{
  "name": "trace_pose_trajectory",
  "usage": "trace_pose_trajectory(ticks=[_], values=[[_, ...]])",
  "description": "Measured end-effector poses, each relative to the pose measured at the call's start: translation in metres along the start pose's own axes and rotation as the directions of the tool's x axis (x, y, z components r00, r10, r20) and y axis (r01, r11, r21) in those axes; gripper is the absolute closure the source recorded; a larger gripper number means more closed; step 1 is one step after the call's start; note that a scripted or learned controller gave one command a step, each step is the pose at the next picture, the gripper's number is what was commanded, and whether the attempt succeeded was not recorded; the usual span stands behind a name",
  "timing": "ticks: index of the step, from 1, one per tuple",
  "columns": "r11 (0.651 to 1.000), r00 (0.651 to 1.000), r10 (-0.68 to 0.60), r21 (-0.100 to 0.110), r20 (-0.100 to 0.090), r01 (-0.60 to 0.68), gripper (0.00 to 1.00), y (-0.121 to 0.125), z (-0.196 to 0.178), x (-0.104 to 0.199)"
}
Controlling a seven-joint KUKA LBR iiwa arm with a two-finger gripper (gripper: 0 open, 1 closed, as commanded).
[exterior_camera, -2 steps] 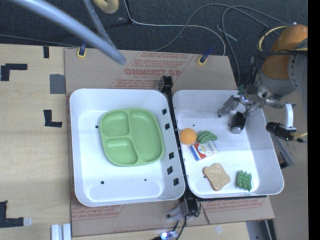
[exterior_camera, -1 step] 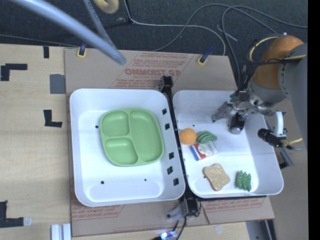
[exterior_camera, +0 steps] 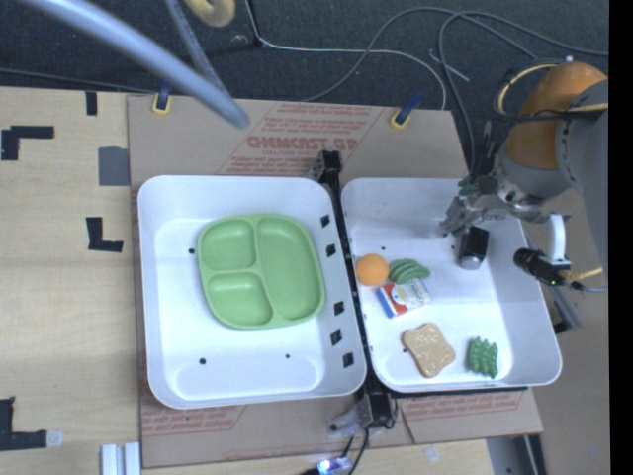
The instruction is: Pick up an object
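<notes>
- Pincer (exterior_camera: 469,237) hangs over the far right part of the right bin (exterior_camera: 524,295); whether it grips anything, I cannot tell.
- Left and nearer lie an orange ball (exterior_camera: 372,269), a green leaf toy (exterior_camera: 408,269) and a small carton (exterior_camera: 406,295).
- Toast slice (exterior_camera: 428,349) and green piece (exterior_camera: 482,356) sit near the bin's near edge.
- Green divided plate (exterior_camera: 261,270) sits in the left bin (exterior_camera: 168,265).

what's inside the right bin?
The right bin holds an orange ball, a green leafy piece, a small printed pack, a toast slice and a green toy. The hand covers the floor near the far wall.
</notes>
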State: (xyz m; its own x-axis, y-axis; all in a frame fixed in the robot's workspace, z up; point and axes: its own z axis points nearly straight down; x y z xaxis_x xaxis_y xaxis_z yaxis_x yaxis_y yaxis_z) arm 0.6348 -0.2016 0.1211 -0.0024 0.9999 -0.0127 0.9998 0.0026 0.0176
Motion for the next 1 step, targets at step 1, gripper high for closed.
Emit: trace_pose_trajectory(ticks=[1], values=[[1.0,1.0,0.001,0.014,-0.011,-0.001,1.0,0.0052,-0.0434,-0.0027]])
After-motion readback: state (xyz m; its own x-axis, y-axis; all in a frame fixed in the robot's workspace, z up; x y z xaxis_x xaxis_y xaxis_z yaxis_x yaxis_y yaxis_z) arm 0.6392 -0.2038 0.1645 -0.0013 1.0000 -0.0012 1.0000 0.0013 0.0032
